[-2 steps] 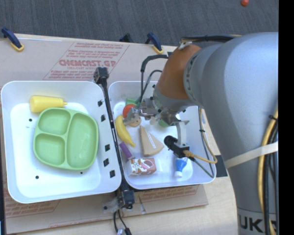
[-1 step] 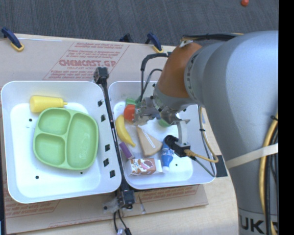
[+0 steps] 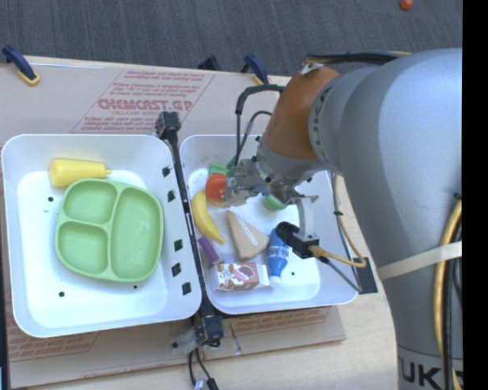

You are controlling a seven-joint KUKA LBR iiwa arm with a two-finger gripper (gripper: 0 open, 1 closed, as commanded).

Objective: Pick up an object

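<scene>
My gripper is low over the back of the right bin, under the orange-banded wrist. A red round toy lies just at its left, with a small green piece behind it; whether the gripper touches either is hidden. A yellow banana lies along the bin's left wall. A tan wedge, a blue bottle, a small printed box and a purple piece fill the front. A green object peeks out under the wrist.
The left bin holds a green divided plate and a yellow squeeze bottle. A black clip rail runs between the bins. The arm's large grey body covers the right side; cables trail over the right bin.
</scene>
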